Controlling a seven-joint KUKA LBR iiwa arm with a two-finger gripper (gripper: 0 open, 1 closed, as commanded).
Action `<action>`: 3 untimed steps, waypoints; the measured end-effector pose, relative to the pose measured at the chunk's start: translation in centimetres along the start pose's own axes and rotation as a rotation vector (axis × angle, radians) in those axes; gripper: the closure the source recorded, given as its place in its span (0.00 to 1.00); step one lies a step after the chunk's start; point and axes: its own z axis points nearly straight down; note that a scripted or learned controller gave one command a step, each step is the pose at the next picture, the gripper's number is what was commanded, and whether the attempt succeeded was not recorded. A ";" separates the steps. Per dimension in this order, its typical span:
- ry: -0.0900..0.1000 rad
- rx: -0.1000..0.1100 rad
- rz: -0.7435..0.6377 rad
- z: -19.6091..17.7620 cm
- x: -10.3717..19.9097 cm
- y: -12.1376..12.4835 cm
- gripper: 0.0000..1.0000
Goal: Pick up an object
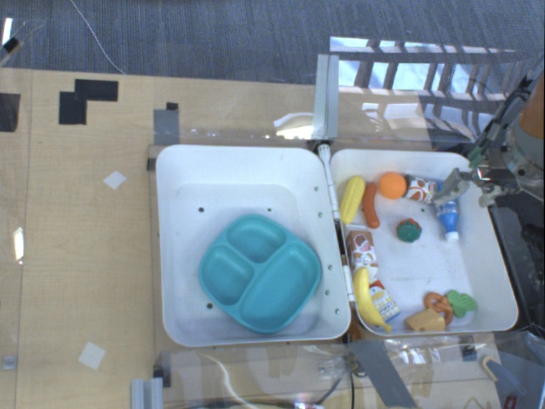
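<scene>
- Two white bins are sitting side by side on the counter [77,254]; the right bin [502,301] is holding the toys, the left bin [183,228] a teal plate [260,271].
- The gripper [457,186] is hovering at the right bin's far right corner, just above a small blue bottle [448,217].
- How far the grasping part is spread cannot be told; nothing is visibly held.
- The approach step is judged to be in hand; the next move is calling for a descent centred on the bottle.
</scene>
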 end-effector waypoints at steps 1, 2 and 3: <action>0.001 0.001 0.118 -1.2 3.3 -1.6 0.00; -0.001 0.002 0.255 8.4 0.8 2.8 0.00; 0.000 0.001 0.536 13.3 4.5 7.4 0.00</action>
